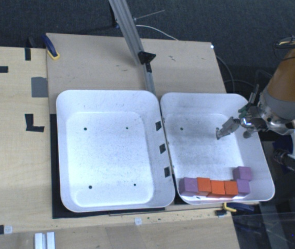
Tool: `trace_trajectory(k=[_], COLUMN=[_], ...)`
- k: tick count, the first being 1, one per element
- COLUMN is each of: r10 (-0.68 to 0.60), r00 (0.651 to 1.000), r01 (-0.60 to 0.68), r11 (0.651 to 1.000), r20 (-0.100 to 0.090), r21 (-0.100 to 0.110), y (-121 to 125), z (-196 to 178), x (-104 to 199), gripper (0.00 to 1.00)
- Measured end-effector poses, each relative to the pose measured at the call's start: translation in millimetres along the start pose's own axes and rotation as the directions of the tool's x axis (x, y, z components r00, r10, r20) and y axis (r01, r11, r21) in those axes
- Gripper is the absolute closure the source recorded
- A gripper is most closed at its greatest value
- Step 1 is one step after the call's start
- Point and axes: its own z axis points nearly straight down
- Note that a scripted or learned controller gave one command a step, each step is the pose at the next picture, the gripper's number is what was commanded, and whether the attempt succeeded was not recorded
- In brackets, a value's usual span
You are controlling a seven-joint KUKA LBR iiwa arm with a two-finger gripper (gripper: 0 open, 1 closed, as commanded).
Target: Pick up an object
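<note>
- Blocks lie in a tight row along the near edge of the right bin (251, 154): a purple block (189, 185) at the left end, then an orange block (204, 185), then a second orange block (218, 188) and a third orange block (230, 188), with a purple block at the right end (243, 186) closing the row.
- One more purple block (243, 173) sits just behind that right end, touching the row, so the cluster forms an L shape in the bin's near right corner.
- All six blocks rest on the bin floor; none is lifted.
- Gripper (223, 133): it hangs over the middle of the right bin, toward its right wall, tilted so that its tip points left and slightly down. It is well apart from the blocks, which lie nearer the camera.
- Nothing shows between the fingers. Whether they are spread or closed I cannot tell, since the tip reads as one grey wedge at this size.
- Arm (285, 87): the grey body with its orange band enters from the right edge, and the wrist sits above the right bin's right rim.
- Left bin (64, 139): it stands just beside the right one, their rims touching along the middle, with black clips on the shared edge.
- Bench (95, 61): a pale wooden board bears both bins, and a slanted metal rail (129, 25) crosses its far side above the bins' junction.
</note>
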Motion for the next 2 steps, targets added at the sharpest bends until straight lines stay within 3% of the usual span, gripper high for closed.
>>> trace_trajectory(k=[1,2], r10=[0.004,0.001], r00=[1.0,1.0], r01=[-0.004,-0.001], r11=[1.0,1.0], r20=[0.0,0.0], r21=[0.004,0.0], y=[-53.9,-51.9], z=[115.0,111.7], x=[-23.7,-22.7], gripper=[0.0,0.0])
